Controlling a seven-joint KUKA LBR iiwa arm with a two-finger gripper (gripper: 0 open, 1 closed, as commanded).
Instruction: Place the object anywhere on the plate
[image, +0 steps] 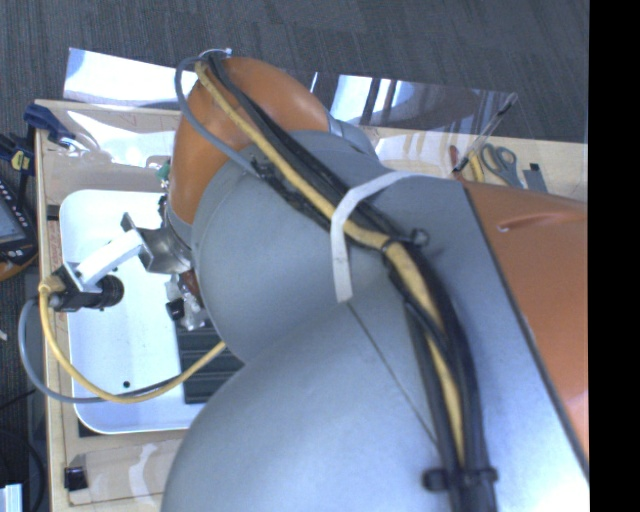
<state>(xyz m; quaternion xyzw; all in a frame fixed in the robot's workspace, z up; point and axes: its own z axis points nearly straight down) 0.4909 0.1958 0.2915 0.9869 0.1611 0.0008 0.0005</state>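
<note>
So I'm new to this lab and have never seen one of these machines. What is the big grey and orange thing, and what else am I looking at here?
The big grey and orange shape is a robot arm, seen from one fixed camera above the bench, looking down at a slant. The arm reaches in from the right and sits so close to the lens that it hides most of the bench. A bundle of black and yellow cables runs along it, tied with a white strap. At the left, under the arm's tip, is a shallow white bin, with a yellow hose looping across it. The small metal parts by the wrist are the gripper area; it is too hidden to tell whether it holds anything. A pair of scissors lies at the back.
</note>
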